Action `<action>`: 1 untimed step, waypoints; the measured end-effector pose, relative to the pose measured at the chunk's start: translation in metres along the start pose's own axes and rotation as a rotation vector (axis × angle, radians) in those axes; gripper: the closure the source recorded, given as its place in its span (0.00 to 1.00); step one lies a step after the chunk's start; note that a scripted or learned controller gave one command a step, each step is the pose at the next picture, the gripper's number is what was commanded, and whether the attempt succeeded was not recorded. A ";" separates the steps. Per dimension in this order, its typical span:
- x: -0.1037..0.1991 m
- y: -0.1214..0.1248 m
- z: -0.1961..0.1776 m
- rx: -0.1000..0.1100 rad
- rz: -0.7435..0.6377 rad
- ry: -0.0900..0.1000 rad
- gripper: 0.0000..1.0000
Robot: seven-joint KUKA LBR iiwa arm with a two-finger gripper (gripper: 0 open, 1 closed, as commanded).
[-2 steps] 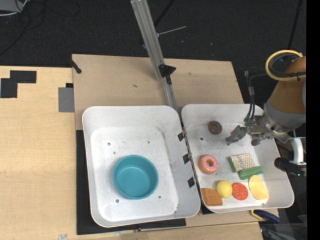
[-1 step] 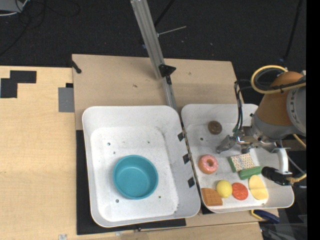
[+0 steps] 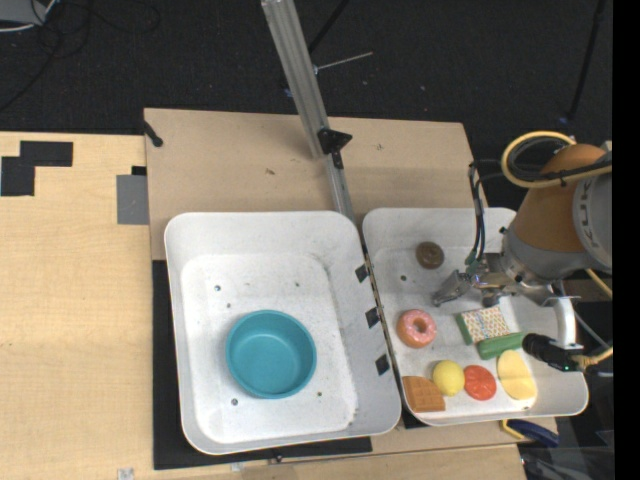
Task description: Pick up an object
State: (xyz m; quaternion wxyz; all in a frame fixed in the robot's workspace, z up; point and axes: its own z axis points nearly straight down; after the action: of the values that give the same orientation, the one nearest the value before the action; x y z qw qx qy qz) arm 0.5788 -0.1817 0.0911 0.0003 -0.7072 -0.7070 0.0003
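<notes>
Over on the left, left bin [image 3: 200,268] carrying one lone item, a teal bowl [image 3: 271,353], upright and mouth-up toward the near side, well apart from the action and hardly a candidate for this reach. Across the dividing rims, right bin [image 3: 400,230] crowded along its near half, presumably the stock to pick from. Pink frosted donut [image 3: 417,328] lying flat just inside the left wall, closest of the lot to the tool. Toward the near rim, brown cracker [image 3: 425,395], then yellow lemon [image 3: 448,377] and red tomato [image 3: 480,383] touching or nearly touching in a row, with a pale yellow piece [image 3: 516,375] at the far end. Farther back, small brown round [image 3: 430,256] sitting alone on bare floor, easy to isolate. Patterned card [image 3: 486,322] and green block [image 3: 499,345] packed just beside each other under the wrist. Gripper [image 3: 452,290] low over the bin floor between brown round and donut, reaching in from the right below the orange band; finger spread impossible to judge from this slant, nothing visibly between them. Looks like an approach toward the donut or thereabouts, pick not yet made. Tight clustering on the near side likely to spoil a clean closure; lone pieces the safer bet.
</notes>
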 end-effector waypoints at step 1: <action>0.000 0.000 -0.010 -0.001 0.001 0.000 1.00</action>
State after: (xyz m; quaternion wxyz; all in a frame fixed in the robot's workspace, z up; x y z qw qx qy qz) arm 0.5789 -0.1821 0.1014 0.0000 -0.7074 -0.7068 0.0001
